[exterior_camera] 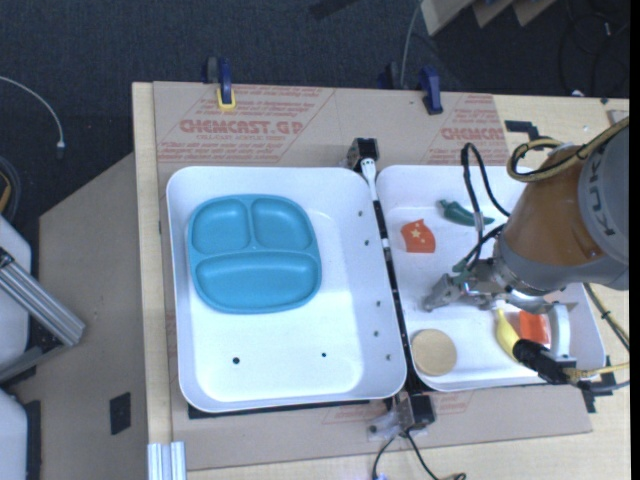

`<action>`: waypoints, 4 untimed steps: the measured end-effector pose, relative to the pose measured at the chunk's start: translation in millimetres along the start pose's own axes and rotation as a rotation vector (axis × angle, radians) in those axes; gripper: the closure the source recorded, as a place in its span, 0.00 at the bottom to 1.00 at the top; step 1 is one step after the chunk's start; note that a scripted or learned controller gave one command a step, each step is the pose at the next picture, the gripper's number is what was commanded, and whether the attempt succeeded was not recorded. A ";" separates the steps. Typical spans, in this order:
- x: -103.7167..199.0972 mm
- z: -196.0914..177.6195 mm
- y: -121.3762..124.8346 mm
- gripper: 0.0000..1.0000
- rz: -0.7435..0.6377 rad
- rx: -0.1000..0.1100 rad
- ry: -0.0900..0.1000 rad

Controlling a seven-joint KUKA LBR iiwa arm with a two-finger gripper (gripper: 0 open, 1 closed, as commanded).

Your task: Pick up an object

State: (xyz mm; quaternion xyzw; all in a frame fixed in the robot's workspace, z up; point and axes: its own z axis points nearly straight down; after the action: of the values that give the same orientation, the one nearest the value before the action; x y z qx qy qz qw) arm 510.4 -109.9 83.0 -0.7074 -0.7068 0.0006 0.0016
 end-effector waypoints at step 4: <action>6.4 -125.6 4.8 1.00 -0.002 -0.005 -0.002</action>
State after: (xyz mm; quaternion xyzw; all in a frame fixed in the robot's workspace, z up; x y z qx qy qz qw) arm 515.6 -103.7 208.6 -0.7067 -0.7075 -0.0004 -0.0010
